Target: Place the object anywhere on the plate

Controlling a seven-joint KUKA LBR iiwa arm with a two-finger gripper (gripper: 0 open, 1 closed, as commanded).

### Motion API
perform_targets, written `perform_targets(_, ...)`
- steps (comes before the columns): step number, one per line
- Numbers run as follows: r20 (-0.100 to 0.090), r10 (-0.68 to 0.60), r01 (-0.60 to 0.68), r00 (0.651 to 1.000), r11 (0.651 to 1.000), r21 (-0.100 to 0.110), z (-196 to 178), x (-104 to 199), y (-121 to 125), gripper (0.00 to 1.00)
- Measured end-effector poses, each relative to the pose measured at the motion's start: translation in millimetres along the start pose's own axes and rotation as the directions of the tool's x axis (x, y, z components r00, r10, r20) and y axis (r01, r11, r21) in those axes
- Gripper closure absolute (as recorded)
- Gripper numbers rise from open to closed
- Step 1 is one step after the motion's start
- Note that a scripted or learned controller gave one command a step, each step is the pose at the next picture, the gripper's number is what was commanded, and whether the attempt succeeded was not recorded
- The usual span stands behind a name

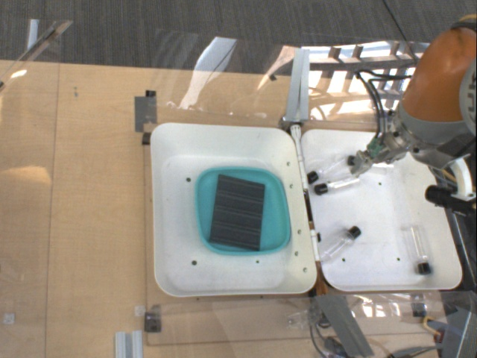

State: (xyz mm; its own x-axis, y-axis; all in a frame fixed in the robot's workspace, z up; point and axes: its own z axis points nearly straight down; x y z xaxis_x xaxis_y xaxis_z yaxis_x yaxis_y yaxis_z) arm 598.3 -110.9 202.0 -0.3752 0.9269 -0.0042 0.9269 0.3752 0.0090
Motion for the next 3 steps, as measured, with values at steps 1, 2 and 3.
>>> perform_targets(1, -0.004, -0.172, 0.172, 0.985, 0.985, 0.003, 16.7, 92.8, -6.6, 1.00)
perform_targets(2, -0.002, -0.277, 0.277, 0.961, 0.961, -0.001, 7.3, 148.1, 40.4, 1.00)
perform_targets(3, -0.002, -0.277, 0.277, 0.961, 0.961, -0.001, 7.3, 147.7, 40.3, 0.00)
